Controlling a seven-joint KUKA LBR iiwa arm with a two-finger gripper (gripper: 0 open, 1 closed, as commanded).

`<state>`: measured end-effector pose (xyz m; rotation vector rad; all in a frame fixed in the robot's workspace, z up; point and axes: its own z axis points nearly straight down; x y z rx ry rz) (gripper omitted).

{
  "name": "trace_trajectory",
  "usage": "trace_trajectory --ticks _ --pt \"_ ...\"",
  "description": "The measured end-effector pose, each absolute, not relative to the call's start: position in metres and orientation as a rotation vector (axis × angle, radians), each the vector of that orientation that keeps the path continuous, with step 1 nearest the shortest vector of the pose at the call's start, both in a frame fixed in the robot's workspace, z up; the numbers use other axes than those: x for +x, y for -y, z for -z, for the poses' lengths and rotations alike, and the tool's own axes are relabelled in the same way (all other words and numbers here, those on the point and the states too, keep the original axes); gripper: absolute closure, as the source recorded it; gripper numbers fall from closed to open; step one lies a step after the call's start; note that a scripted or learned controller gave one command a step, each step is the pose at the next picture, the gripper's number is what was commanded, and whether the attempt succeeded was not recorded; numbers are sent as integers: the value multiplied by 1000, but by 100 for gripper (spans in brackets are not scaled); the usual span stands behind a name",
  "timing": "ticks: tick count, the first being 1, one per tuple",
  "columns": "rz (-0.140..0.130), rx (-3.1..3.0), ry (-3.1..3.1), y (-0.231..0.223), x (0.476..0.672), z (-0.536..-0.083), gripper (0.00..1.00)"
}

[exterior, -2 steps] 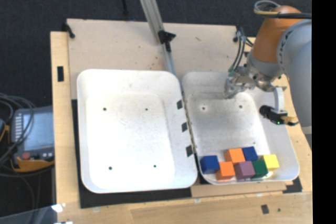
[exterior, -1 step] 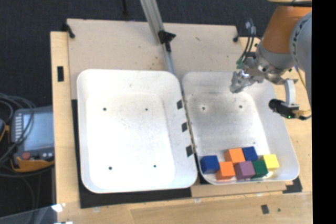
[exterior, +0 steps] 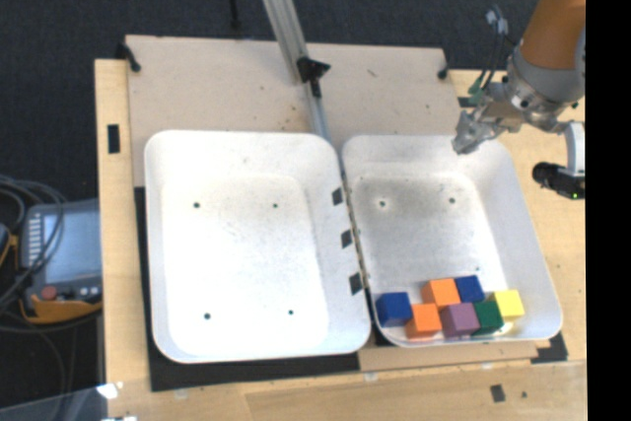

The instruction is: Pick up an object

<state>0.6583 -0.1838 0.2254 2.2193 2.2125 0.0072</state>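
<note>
Several small coloured blocks sit bunched at the near edge of the right bin [exterior: 493, 173]: a blue block [exterior: 393, 308], an orange block [exterior: 443, 292], another blue block [exterior: 469, 288], a yellow block [exterior: 509, 303], a second orange block [exterior: 425, 318], a purple block [exterior: 458, 318] and a green block [exterior: 488, 315]. My gripper [exterior: 467, 137] hangs over the far right corner of that bin, well away from the blocks, with nothing visibly in it. Its fingertips are too small and blurred to read.
The left bin [exterior: 168, 212] lies beside the right one, with a row of black clips [exterior: 347, 239] along the seam between them. A slanted aluminium rail [exterior: 281, 5] rises from behind the bins. A pendant screen [exterior: 59, 251] and cables sit off the bench's left side.
</note>
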Motion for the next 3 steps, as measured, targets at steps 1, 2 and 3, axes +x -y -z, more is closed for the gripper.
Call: trace_trajectory --ticks 1,2,3 --pt "-6 2215 -2221 185 660 -263 100" --pt "-3 2214 -2228 141 636 -270 100" --pt "2 2217 -2227 103 611 -259 100"
